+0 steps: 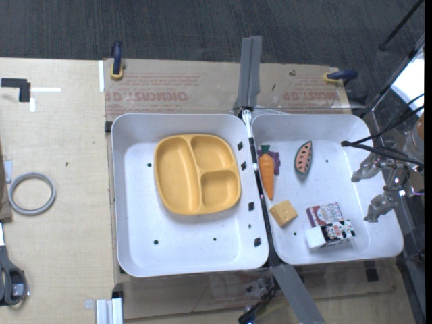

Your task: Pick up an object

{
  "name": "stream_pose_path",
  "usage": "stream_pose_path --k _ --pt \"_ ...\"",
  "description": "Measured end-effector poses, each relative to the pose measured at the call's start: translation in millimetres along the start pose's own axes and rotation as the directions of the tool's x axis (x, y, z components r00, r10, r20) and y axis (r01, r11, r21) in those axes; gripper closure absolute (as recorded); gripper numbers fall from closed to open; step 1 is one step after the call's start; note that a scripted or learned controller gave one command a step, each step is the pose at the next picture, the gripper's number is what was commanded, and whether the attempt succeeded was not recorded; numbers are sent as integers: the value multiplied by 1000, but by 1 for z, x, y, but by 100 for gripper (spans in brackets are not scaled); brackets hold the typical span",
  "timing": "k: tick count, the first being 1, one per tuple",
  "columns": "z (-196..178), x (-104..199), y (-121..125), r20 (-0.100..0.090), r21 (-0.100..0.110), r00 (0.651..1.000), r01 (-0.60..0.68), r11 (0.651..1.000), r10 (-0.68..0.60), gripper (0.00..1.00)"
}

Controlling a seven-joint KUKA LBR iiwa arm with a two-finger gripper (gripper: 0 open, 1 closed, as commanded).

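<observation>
Gripper [372, 193], at the 3 o'clock edge of the right bin [351, 128], with its two fingers spread apart and nothing between them. Nearest it, at the bin's 5 o'clock, lies a small printed carton [329, 225]; a cheese wedge [283, 213] sits just to the carton's 9 o'clock. A toy carrot [267, 171] lies along the bin's 9 o'clock wall, a watermelon slice [303, 158] near 12 o'clock. The left bin [135, 248] holds a yellow divided plate [198, 173].
</observation>
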State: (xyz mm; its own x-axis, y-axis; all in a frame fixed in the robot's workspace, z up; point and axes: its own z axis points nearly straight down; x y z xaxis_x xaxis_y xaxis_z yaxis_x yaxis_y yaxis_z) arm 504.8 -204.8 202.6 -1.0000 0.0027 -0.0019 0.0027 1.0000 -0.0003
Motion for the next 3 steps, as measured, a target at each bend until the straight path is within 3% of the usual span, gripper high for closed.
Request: stream_pose_path --k 1,2,3 --pt "93 -51 21 -1 1 928 -374 928 374 0" --pt "111 -94 110 0 1 792 -610 792 610 0" --pt "113 -131 105 -9 14 665 -746 665 746 0"
